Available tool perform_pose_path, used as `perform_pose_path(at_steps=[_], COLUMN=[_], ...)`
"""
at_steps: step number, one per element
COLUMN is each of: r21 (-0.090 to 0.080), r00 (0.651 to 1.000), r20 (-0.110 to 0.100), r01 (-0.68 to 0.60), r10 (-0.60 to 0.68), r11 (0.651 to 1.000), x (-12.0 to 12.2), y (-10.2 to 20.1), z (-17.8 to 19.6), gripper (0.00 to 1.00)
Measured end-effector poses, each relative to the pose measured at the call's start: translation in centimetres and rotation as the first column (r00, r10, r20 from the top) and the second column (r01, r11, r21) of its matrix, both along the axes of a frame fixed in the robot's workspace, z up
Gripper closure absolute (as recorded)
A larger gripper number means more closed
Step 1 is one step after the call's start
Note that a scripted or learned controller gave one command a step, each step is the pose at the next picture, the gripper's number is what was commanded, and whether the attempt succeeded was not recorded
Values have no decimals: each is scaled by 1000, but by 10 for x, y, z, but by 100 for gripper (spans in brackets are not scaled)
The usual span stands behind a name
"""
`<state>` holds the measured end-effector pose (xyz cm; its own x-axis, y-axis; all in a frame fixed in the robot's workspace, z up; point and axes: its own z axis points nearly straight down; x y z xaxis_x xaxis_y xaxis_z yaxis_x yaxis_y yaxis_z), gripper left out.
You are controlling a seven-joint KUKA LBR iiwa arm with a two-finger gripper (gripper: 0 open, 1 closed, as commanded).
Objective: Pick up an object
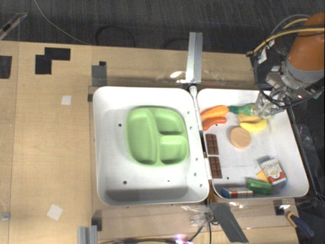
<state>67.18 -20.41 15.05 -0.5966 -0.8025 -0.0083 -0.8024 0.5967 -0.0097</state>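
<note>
Dark carpet lies behind the pale wooden bench (45,151), and on it you see two white bins side by side. Your left bin (109,187) carries a green divided tray (156,135) near its middle. Your right bin (299,179) carries the small things: an orange carrot (214,112) with a red-orange piece just below it, a yellow banana (253,124), a round tan disc (240,137), two brown chocolate bars (212,144) along the left wall, a small printed carton (271,169), a green piece (259,185) at the near wall. The arm enters from the right with its orange band (308,51) up, and the hand (267,105) is low at the far right corner of the right bin, just beside the banana and a green item. You cannot tell how far the hand is open, and nothing is clearly seen between its fingers.
</note>
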Motion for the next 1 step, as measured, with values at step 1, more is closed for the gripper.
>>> perform_pose_path(at_steps=[1], r21=[-4], r00=[933], r20=[-1], r01=[-359], r10=[359], r11=[933], x=[0], y=[0], z=[6], gripper=[100])
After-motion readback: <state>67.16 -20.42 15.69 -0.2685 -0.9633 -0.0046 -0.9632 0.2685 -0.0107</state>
